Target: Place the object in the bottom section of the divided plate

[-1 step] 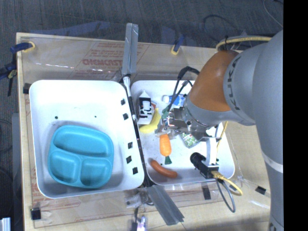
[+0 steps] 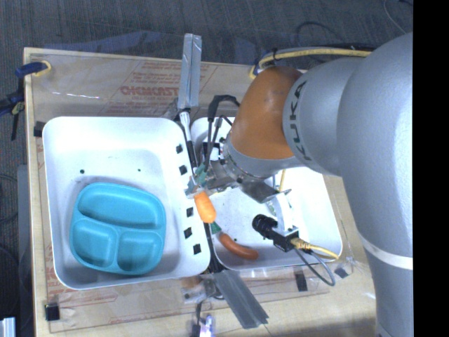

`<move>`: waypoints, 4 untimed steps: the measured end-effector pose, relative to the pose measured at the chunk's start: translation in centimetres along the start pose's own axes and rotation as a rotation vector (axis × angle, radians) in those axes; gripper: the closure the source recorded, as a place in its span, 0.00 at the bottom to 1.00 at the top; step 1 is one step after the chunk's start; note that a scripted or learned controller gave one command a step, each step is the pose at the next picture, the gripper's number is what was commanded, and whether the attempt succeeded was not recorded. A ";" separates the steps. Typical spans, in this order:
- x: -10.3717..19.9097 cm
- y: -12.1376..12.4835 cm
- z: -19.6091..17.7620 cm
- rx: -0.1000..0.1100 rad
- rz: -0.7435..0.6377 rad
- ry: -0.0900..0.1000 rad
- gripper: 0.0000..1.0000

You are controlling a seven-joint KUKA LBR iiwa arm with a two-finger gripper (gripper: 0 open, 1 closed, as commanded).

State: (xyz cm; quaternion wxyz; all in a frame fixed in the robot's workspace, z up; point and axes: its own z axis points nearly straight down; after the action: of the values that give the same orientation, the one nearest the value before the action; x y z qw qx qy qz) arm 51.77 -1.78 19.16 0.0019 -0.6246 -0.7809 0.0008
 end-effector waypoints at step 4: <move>0.0 0.0 0.0 0.000 0.000 0.000 0.00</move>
State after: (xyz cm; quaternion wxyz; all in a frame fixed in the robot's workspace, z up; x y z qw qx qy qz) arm 51.77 -1.81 19.17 0.0017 -0.6248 -0.7808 0.0008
